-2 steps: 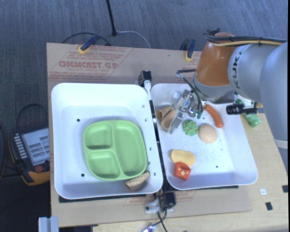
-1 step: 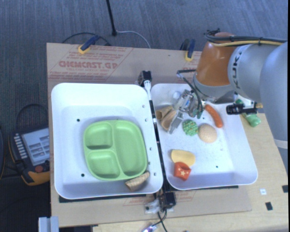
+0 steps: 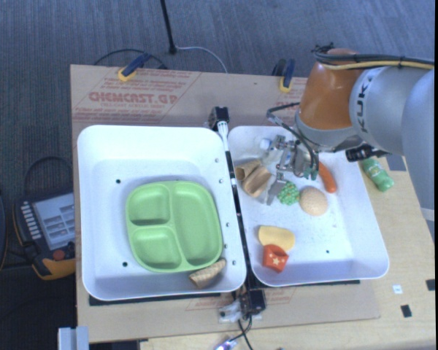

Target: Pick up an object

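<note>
Bench (image 3: 131,93): brown board carrying two white bins side by side. Left bin (image 3: 102,152) holds a green divided plate (image 3: 174,224); a tan bread-like piece (image 3: 208,273) lies at the plate's 5 o'clock, against the bin's near wall. Right bin (image 3: 365,246) holds the small items.

Arm (image 3: 379,108): grey, orange band, enters from 3 o'clock, wrist over the far part of the right bin. Pincer (image 3: 285,177) points down into that bin; its open-or-closed state cannot be made out, metal parts blur together.

Items relative to pincer:
- hot-dog bun (image 3: 254,179), at 9 o'clock, just beside
- green leafy piece (image 3: 288,194), at 6 o'clock, directly beneath the tip, contact unclear
- beige egg-like item (image 3: 314,200), at 4 o'clock, near
- orange carrot (image 3: 327,179), at 3 o'clock, partly hidden by the wrist
- yellow wedge (image 3: 276,235) and red piece (image 3: 275,257), at 6 o'clock, well apart

Green object (image 3: 377,173) lies on the bench outside the right bin, partly covered by the arm.
</note>
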`<move>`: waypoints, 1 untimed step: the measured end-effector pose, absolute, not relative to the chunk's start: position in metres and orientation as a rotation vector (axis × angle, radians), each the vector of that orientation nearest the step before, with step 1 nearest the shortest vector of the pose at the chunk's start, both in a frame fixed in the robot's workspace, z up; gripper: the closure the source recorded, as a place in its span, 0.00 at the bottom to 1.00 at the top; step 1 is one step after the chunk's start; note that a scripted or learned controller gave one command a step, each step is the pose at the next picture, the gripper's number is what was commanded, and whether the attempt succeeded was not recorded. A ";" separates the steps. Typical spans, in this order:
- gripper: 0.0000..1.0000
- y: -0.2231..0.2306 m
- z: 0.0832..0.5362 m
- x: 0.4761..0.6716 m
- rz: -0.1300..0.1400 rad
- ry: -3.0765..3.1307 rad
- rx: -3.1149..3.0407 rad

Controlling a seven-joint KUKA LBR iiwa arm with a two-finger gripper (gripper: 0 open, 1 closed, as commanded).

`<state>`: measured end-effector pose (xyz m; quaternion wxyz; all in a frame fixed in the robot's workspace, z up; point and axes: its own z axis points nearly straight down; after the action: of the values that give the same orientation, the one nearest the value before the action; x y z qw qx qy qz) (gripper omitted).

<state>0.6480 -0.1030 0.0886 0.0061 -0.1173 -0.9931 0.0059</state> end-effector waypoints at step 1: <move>0.00 -0.099 0.088 0.652 0.010 -3.067 -0.511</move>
<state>0.6522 -0.0987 0.0884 0.0163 -0.1645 -0.9862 0.0031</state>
